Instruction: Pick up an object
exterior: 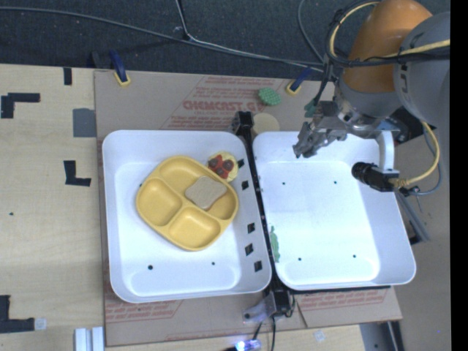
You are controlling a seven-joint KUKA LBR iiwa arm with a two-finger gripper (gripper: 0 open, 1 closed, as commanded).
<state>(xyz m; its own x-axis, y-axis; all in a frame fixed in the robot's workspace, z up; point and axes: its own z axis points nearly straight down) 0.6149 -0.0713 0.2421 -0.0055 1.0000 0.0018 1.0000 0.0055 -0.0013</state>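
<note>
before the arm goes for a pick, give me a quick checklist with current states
1. Pickable thing in view: ok, a tan bread slice lies on the yellow divided plate in the left bin.
2. Second candidate: ok, a small red and yellow item rests at the plate's far edge.
3. Gripper over a target: not ok, it is at the right bin's far left corner.
4. Finger opening: cannot tell.
5. Green piece by the right bin's left wall: cannot tell what it is.
</note>
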